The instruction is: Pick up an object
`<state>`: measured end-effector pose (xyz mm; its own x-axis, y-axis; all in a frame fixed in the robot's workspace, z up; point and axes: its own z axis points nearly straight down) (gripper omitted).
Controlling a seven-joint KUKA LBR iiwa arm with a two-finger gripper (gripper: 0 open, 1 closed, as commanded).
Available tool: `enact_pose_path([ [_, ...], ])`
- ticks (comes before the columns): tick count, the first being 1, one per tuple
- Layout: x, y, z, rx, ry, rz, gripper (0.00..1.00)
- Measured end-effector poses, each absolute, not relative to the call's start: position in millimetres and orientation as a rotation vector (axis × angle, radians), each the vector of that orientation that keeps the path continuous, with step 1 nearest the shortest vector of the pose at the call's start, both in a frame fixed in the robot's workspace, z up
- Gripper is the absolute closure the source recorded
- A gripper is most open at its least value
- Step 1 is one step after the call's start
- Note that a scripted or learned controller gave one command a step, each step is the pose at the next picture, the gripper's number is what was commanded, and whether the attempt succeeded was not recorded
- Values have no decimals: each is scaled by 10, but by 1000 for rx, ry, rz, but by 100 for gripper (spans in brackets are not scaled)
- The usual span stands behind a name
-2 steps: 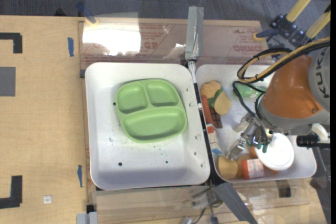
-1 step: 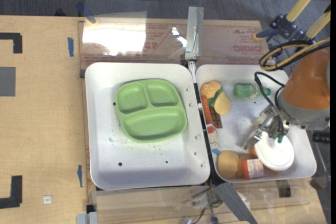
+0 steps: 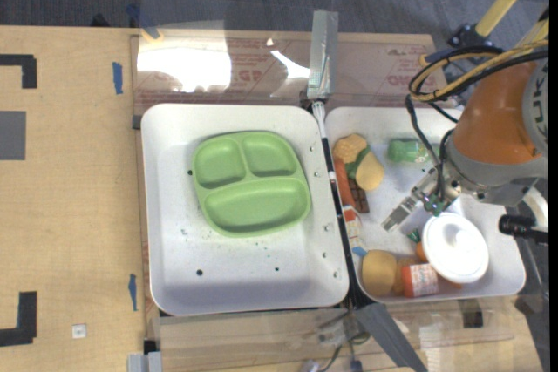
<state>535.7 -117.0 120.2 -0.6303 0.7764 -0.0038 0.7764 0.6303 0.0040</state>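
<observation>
Grasp not yet made. Two-finger gripper (image 3: 417, 206) hangs in the right white bin (image 3: 514, 279) — fingers spread, nothing between them. Nearest candidates: white round lid (image 3: 453, 248) at 4 o'clock, green block (image 3: 405, 151) at 12.

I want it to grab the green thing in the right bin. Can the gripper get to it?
Probably yes. The gripper hangs over the right bin, and the small green object lies apart from the other items with nothing on top.

A robotics lab, plainly. A plywood bench (image 3: 61, 187) carries blue tape marks (image 3: 117, 76), and bundled cables (image 3: 453, 70) run along the grey-and-orange arm (image 3: 497, 131).
</observation>
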Motion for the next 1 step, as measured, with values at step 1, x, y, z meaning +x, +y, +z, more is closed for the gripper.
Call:
enact_pose_path([
  [1,4914,-1121,894,1927,2479,5,0],
])
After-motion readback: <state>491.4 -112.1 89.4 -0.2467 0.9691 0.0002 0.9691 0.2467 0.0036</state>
